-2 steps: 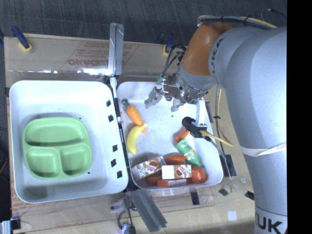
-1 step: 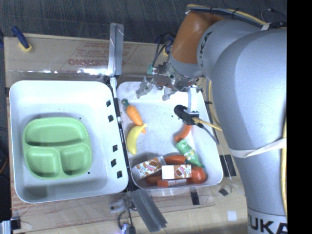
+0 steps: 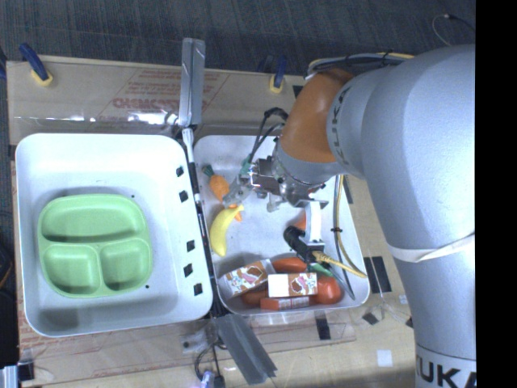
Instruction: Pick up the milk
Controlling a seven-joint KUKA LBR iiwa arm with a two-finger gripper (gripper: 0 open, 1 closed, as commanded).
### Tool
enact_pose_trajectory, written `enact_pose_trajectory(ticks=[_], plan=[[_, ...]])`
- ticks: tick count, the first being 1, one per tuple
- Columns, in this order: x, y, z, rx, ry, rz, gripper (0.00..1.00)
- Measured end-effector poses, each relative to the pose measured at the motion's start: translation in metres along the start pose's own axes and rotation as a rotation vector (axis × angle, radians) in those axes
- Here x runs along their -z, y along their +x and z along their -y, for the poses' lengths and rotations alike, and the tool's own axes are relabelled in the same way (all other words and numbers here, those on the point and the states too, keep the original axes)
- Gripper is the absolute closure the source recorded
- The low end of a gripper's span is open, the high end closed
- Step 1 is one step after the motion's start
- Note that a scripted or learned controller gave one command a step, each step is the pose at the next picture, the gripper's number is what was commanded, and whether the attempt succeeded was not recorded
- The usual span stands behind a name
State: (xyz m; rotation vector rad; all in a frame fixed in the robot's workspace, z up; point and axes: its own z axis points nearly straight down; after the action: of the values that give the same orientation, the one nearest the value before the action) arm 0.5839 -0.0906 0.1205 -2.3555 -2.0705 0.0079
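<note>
Here, looking down from the fixed camera, the arm [image 3: 404, 152] comes in from the right and bends over the right bin [image 3: 355, 293], its orange band [image 3: 311, 124] sitting just above the wrist. The jaws [image 3: 279, 191] hang low over the middle of that bin, but cables and the wrist body crowd the spot, so I cannot tell how they stand or whether anything is between them.

The milk [image 3: 291, 285] is a small carton lying on its side near the front wall of the right bin, white with a red and brown print. It rests against a red sausage-shaped toy [image 3: 327, 291], and a second printed carton [image 3: 246, 278] lies just to its left. The milk is apart from the jaws, nearer the front edge than they are.

A banana [image 3: 224, 226] lies by the left wall of the same bin, tilted, with an orange carrot-like piece [image 3: 219, 187] just behind it. A black and yellow cable [image 3: 327, 259] loops down from the wrist toward the cartons.

The left bin [image 3: 32, 168] holds a green divided tray [image 3: 95, 245], flat on the bottom and well apart from everything else.

Both bins sit side by side on the surface [image 3: 97, 79], with blue clamps [image 3: 34, 61] at its far edge.
</note>
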Motion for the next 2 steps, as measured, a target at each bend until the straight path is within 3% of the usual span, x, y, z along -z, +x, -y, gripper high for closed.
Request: enact_pose_trajectory(ticks=[1,2], plan=[[0.008,0.000,0.000,0.006,0.003,0.001,1.00],[0.069,0.071,0.050,0.200,0.000,0.000,1.00]])
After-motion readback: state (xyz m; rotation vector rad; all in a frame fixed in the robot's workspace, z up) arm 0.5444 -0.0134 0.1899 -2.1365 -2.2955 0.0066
